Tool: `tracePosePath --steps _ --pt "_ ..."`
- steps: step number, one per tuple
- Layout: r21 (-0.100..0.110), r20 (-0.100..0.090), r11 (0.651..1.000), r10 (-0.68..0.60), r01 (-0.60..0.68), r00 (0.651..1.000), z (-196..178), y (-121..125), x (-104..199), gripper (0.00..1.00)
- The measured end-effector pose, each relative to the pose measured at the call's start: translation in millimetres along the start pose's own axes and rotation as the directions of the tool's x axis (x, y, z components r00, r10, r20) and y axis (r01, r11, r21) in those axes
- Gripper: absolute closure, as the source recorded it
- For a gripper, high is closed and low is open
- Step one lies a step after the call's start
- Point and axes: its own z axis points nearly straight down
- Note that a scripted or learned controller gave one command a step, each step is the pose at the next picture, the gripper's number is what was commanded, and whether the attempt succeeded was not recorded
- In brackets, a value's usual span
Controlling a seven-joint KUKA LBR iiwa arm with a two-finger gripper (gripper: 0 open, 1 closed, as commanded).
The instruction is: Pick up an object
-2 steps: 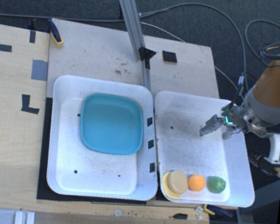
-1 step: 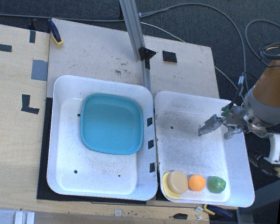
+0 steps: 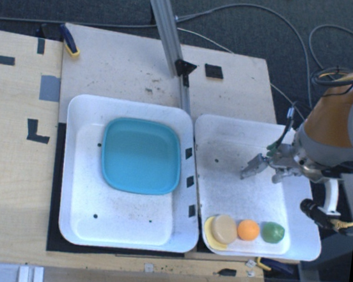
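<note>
In the right bin (image 3: 228, 137), along its near edge, lie a tan round object (image 3: 223, 228) on a yellow piece, an orange ball (image 3: 248, 230) and a green ball (image 3: 273, 232). My gripper (image 3: 264, 170) hangs over the right bin's middle right, above and apart from these objects. Its fingers (image 3: 251, 167) are spread open with nothing between them. A teal square plate (image 3: 141, 156) rests in the left bin (image 3: 75, 175).
A slanted metal pole (image 3: 171, 33) runs from the top down to the gap between the bins. Black cables loop over the dark floor at the top right. A blue and yellow tool (image 3: 70, 40) lies at the bench's back left.
</note>
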Motion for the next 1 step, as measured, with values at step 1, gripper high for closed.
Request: tracePosePath --steps 1 --pt "0.001 0.0 1.0 0.0 0.0 1.0 43.1 -2.5 4.3 0.0"
